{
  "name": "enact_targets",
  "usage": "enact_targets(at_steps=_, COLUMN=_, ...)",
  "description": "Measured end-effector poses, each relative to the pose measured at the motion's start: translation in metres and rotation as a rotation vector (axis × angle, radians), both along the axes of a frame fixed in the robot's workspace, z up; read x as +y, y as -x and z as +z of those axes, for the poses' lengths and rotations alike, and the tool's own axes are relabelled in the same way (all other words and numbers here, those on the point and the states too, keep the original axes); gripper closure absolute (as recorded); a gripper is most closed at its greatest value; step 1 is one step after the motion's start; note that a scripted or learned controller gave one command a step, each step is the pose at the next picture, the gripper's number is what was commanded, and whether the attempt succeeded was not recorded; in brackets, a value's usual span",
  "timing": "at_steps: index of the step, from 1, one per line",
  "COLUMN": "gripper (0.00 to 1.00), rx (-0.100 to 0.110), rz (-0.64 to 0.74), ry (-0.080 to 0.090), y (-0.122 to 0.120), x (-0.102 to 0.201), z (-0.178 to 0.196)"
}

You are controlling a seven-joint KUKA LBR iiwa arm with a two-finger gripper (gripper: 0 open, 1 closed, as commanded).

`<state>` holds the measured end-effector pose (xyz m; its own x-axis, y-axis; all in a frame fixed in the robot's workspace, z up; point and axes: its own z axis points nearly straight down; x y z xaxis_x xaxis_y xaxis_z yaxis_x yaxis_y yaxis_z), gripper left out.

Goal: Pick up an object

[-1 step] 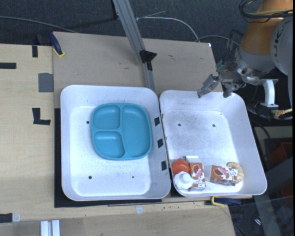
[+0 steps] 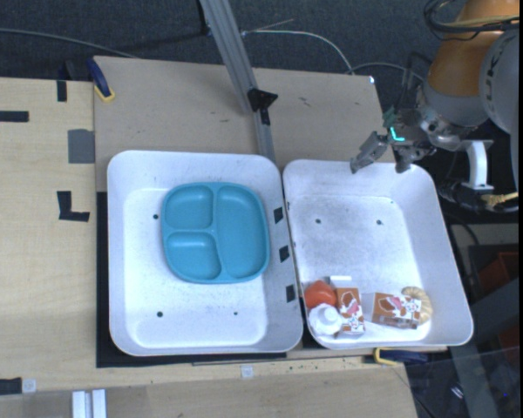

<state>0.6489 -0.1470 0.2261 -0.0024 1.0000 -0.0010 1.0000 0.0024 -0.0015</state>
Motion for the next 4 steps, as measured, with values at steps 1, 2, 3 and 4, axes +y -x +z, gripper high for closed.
enact_targets(at_steps=1, gripper=0.0, rx=0.006, rz=0.001, ry=-0.001, y=0.0, x=0.005, z=-0.064)
enact_targets(at_steps=2, gripper=0.0, rx=0.005, rz=0.0, ry=-0.001, y=0.006, x=0.008, z=-0.109)
enact_targets(at_steps=3, gripper=0.0, rx=0.001, rz=0.001, ry=0.0, y=0.006, x=0.009, z=-0.139)
enact_targets(at_steps=4, gripper=1.0, rx=0.001, rz=0.002, ry=0.0, y=0.006, x=0.01, z=-0.128)
